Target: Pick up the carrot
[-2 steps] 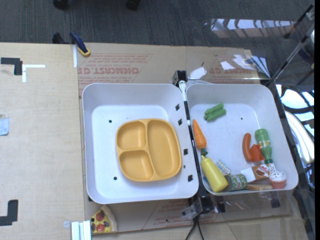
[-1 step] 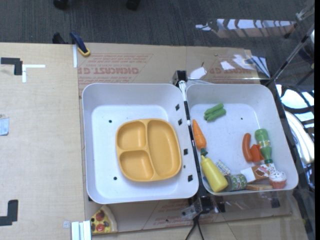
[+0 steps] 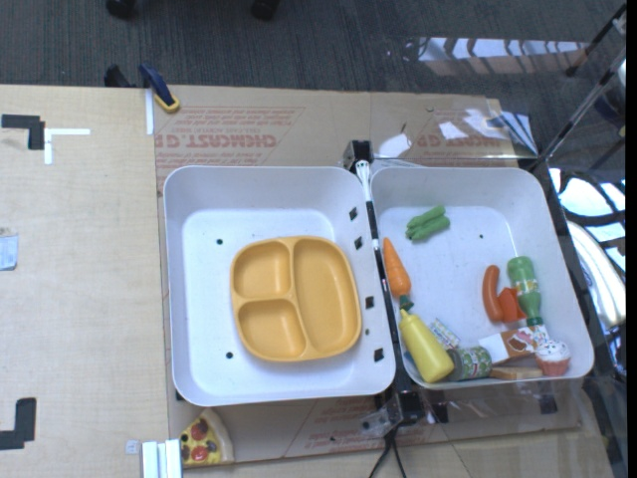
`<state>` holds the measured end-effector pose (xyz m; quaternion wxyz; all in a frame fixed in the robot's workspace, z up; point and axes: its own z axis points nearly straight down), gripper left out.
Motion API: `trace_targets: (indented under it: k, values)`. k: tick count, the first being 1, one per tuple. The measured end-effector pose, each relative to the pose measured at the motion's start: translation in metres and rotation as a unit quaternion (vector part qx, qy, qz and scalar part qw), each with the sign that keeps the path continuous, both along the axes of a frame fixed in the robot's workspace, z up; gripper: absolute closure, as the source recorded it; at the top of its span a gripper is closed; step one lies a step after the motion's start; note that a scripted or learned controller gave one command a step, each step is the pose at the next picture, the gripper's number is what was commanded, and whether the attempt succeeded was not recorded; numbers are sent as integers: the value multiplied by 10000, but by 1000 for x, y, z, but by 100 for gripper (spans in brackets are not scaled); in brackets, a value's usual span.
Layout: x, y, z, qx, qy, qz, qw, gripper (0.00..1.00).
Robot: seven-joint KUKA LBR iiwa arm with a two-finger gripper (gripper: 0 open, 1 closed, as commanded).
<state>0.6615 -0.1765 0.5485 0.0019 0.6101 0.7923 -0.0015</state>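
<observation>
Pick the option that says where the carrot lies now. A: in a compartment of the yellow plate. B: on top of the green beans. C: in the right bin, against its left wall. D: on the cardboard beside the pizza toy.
C: the carrot lies in the right bin along its left wall, just above the yellow bottle.

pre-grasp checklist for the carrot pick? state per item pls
1. Carrot located: ok, in the right bin, against its left wall.
2. Carrot top unobstructed: ok, nothing lies on it.
3. Side clearance: not ok, the bin wall hugs one side and the yellow bottle sits just below its lower end.
4. Carrot vs. lookalikes: ok, the red sausage lies well apart.
5. Yellow plate in the left bin out of the path: ok.
6. Gripper ready: cannot tell.
</observation>
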Motion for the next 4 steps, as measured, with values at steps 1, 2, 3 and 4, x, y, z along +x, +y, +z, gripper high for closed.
trace_targets:
  k: [1, 2, 3, 4]
  values:
    - [0, 0, 0, 2, 2, 1, 10000, 0]
    - [-3, 12, -355, 20, 18, -1193, 9929, 0]
    - [-2, 16, -125, 10, 0, -524, 9986, 0]
    - [-2, 50, -7, 12, 2, 60, 10000, 0]
